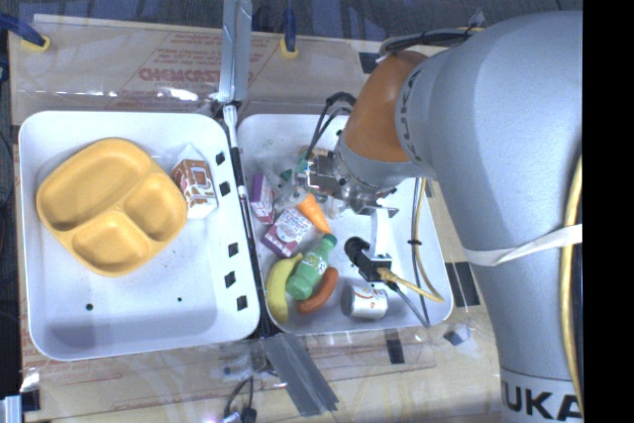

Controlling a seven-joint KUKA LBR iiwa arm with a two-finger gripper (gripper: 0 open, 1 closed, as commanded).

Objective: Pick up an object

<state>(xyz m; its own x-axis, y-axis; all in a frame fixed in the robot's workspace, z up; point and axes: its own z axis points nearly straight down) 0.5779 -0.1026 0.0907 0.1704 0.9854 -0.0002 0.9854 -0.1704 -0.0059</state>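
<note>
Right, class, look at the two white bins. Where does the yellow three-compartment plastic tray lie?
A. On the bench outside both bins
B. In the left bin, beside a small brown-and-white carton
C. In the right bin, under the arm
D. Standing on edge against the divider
B: the yellow three-compartment plastic tray lies flat in the left white bin, with the small brown-and-white carton at its right edge.

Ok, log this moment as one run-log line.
arm: over right bin | gripper: low among items | yellow tray: left bin | grasp: unconfirmed
</note>
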